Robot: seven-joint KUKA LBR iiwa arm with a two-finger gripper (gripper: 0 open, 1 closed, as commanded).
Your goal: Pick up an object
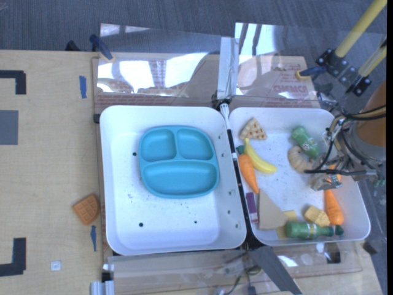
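Two white bins sit side by side on the worktop [43,165]. The left bin [123,226] holds a blue plate [178,161] with three parts. The right bin [359,220] holds toy food: a banana [259,160], a carrot [248,172] beside it, a pizza slice [252,129] at the far side, a green bottle [309,230] at the near side, and another carrot [333,206] on the right. The pincer [325,176] hangs over the right side of this bin, near that carrot. I cannot tell if it is open or closed. A small waffle [86,208] lies on the worktop, left of the bins.

Dark grey carpet floor [184,5]; light wood bench top [43,165].
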